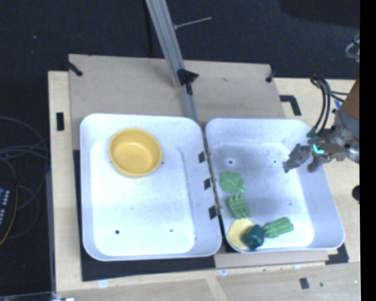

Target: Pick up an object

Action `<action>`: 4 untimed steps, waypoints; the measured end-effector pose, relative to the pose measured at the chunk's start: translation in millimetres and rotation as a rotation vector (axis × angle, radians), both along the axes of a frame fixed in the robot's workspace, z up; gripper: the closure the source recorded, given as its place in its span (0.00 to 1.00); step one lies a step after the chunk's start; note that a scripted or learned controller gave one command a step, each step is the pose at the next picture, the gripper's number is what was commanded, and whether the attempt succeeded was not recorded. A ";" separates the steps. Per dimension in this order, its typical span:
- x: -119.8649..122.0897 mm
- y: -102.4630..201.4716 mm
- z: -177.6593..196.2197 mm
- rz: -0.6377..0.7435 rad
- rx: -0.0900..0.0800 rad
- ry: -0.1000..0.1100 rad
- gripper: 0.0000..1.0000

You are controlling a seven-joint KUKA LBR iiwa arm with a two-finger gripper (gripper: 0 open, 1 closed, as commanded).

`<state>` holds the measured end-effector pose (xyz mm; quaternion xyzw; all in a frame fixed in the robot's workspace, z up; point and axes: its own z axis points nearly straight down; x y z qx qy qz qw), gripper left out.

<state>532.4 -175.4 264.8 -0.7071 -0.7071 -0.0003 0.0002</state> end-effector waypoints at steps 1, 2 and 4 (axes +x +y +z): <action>0.0 0.0 0.0 0.000 0.000 0.000 0.00; 2.1 -3.3 -42.4 -0.001 -0.001 0.003 0.00; 3.9 -3.5 -156.7 -0.001 -0.001 0.004 0.00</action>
